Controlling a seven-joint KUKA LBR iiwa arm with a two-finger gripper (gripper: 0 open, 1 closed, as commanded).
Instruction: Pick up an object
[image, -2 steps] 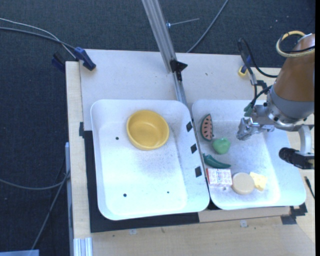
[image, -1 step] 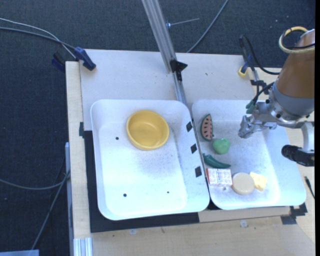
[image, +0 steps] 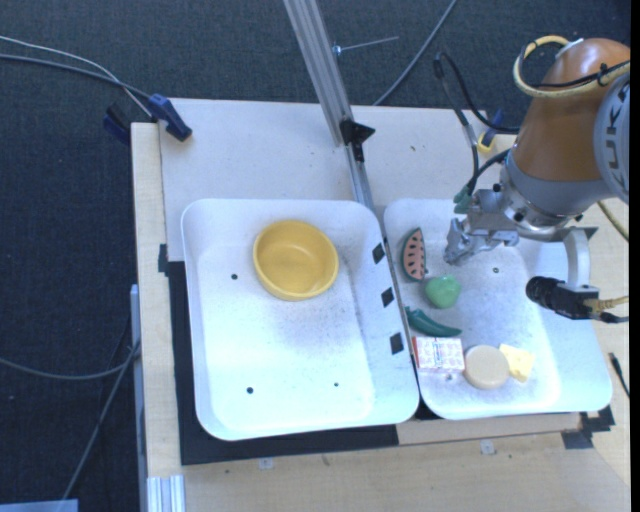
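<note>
Nearest the lens, a round cream piece (image: 487, 367) lies; the green ball (image: 442, 292) sits just below-left of the claw (image: 460, 243), whose grip I cannot tell.

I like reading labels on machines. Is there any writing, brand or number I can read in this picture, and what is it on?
"UK", partial white letters cut off by the picture's edge, on the grey arm.
Red and white packet in the right bin: printing too small and blurred to read.
Nothing else readable.
</note>
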